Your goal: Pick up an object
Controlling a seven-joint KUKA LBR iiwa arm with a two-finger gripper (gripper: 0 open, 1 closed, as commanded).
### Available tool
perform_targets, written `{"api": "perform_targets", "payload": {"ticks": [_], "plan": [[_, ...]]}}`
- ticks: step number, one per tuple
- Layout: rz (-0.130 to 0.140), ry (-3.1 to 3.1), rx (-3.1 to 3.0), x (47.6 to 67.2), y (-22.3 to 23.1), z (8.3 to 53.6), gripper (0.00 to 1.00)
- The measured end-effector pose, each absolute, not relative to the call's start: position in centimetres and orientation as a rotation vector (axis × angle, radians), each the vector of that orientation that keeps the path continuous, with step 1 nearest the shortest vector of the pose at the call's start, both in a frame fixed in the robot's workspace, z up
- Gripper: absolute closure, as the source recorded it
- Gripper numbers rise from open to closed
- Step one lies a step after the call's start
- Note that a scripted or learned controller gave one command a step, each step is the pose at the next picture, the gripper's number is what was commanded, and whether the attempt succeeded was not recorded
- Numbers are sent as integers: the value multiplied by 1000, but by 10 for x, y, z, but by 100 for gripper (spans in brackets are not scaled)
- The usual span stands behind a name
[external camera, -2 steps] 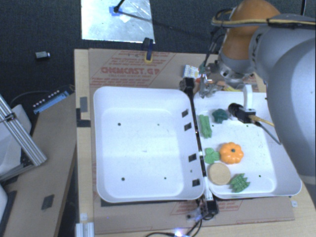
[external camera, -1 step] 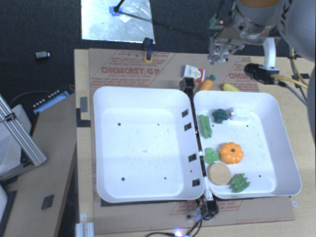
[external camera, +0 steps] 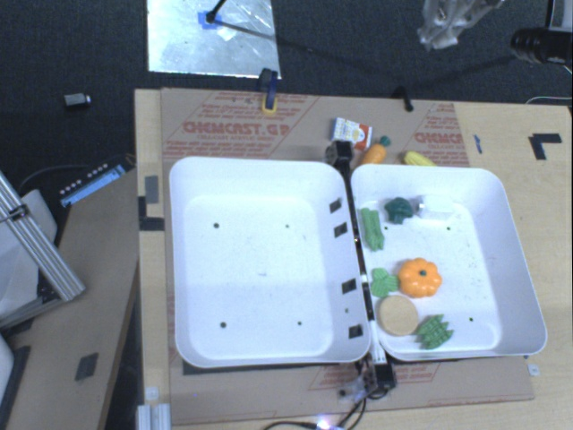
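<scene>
The right bin [external camera: 501, 240] holds an orange pumpkin [external camera: 419, 278], a round tan disc [external camera: 397, 314], a green leafy piece [external camera: 433, 331], a small green leaf [external camera: 383, 282], a long green pod [external camera: 372, 227], a dark green broccoli [external camera: 399, 209] and a pale clear item [external camera: 437, 208]. My gripper [external camera: 445, 25] hangs high at the top right, beyond the far edge of the bench and well away from the bins. It looks blurred, and nothing can be seen held in it.
The left bin [external camera: 260, 258] lies beside the right one. Behind the bins on the cardboard lie a carrot [external camera: 373, 153], a yellow piece [external camera: 417, 159] and a small box [external camera: 349, 132]. A yellow-blue clamp [external camera: 268, 92] stands at the far edge.
</scene>
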State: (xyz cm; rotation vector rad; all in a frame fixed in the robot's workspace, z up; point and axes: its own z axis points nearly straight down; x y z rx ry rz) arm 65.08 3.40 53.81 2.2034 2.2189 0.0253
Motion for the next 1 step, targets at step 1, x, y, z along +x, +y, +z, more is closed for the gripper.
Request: {"api": "perform_targets", "payload": {"ticks": [1], "plan": [[-5,2215,2228,668,-43,481,100]]}}
